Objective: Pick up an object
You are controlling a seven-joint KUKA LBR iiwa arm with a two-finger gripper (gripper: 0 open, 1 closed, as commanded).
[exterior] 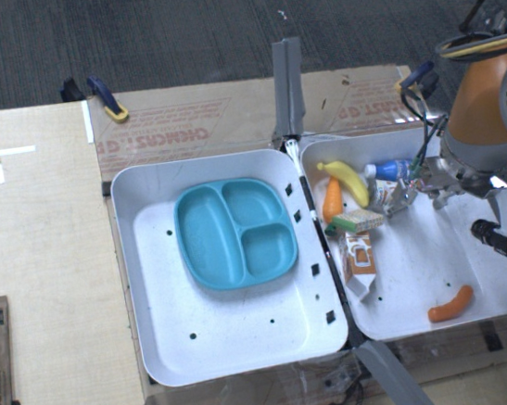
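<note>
The right bin (492, 304) holds a yellow banana (346, 181), an orange carrot (331, 200), a blue and white bottle (387, 170), a beige packet (361, 219) with a green piece beside it, an orange and white carton (359, 257) and an orange sausage (450, 304) near the front. My gripper (406, 192) reaches in from the right, low over the bin's back part. It sits just right of the banana and just below the bottle. Nothing shows clearly inside it.
In the left bin (162, 350) a teal divided plate (236, 232) lies flat. A grey divider post (289, 89) stands behind the joint between the bins. The arm's orange band (487, 98) and cables hang over the right bin's right side.
</note>
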